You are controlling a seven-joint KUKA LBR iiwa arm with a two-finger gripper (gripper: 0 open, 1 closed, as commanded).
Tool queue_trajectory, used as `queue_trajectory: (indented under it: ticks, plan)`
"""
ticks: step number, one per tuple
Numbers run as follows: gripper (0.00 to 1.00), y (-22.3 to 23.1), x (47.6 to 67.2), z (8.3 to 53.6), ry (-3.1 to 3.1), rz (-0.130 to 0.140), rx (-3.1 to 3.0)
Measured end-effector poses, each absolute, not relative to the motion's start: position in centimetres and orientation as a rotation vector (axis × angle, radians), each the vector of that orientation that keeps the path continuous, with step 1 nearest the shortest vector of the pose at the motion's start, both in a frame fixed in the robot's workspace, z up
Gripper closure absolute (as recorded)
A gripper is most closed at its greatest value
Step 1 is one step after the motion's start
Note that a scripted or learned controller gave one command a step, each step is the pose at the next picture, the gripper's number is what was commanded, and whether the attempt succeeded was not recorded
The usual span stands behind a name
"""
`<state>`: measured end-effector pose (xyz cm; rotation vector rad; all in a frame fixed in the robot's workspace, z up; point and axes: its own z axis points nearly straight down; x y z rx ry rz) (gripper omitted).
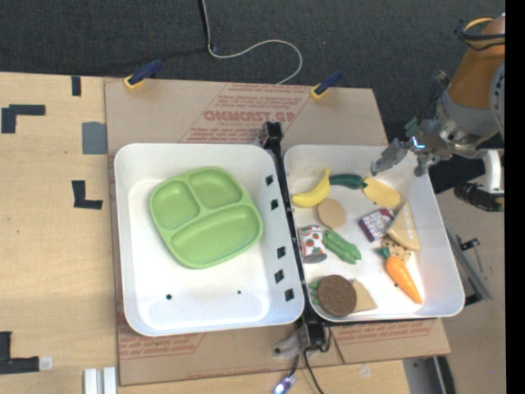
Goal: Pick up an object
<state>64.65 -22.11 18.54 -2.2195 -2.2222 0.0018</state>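
From my remote seat I've got the gripper hanging over the far right corner of the right bin, its two fingers spread with nothing between them, just above the yellow lemon-shaped piece. The toys crowd that bin: banana, green pickle, orange carrot close to the right wall, brown cookie hugging the near rim. Open floor is scarce there (mostly a strip along the far edge). The left bin holds a green divided plate, with bare white all around it.
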Motion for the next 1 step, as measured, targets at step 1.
queue_trajectory:
  ticks: [1]
  plan:
    - [0.0, -14.49, 58.21, 28.44, -2.229, -0.004, -2.215]
